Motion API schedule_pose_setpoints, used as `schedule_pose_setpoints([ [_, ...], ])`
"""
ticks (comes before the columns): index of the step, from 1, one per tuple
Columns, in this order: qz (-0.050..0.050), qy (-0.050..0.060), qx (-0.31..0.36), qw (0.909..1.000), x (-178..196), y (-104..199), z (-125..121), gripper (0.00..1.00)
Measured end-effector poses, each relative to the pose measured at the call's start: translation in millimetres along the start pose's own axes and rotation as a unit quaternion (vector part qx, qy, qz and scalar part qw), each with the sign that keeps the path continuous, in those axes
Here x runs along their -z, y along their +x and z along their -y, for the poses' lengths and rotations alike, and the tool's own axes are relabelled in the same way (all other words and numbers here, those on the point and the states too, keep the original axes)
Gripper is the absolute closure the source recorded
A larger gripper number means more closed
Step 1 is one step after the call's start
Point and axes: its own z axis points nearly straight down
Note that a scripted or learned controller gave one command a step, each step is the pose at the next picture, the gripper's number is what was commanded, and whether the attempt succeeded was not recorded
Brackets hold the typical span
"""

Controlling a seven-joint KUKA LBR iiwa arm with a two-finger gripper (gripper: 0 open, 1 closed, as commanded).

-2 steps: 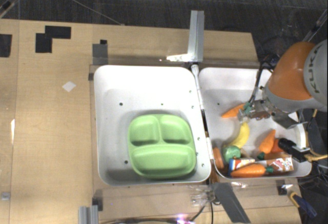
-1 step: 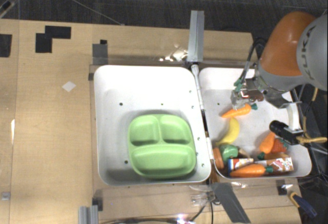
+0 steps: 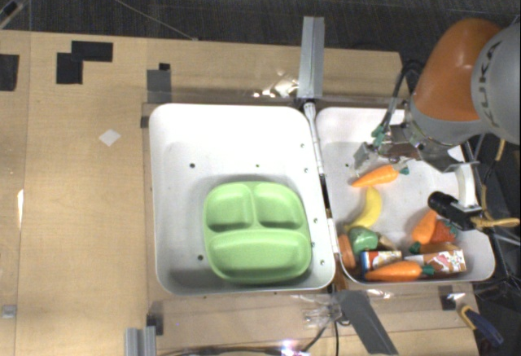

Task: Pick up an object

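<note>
The gripper (image 3: 376, 152) hangs over the right bin (image 3: 342, 130), just at 11 o'clock of a toy carrot (image 3: 376, 177) lying near the bin's middle. Whether the jaws stand wide or narrow cannot be told from this slant; nothing is seen between them. The carrot looks like light, stiff, smooth plastic, so it may slip or roll. Its thick orange middle seems the best hold, taken across its short width. A banana (image 3: 370, 208) lies at 6 o'clock of it; the left bin (image 3: 175, 130) holds a green tray (image 3: 257, 230).
</note>
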Motion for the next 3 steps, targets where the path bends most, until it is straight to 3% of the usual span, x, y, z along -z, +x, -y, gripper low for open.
schedule_pose_setpoints([
  [1, 0.000, 0.000, 0.003, 1.0000, -90, -17, 30, 0.00],
  [2, 0.000, -0.002, 0.003, 1.0000, -79, -17, 28, 1.00],
  [3, 0.000, 0.000, 0.008, 1.0000, 0, 55, -14, 1.00],
])
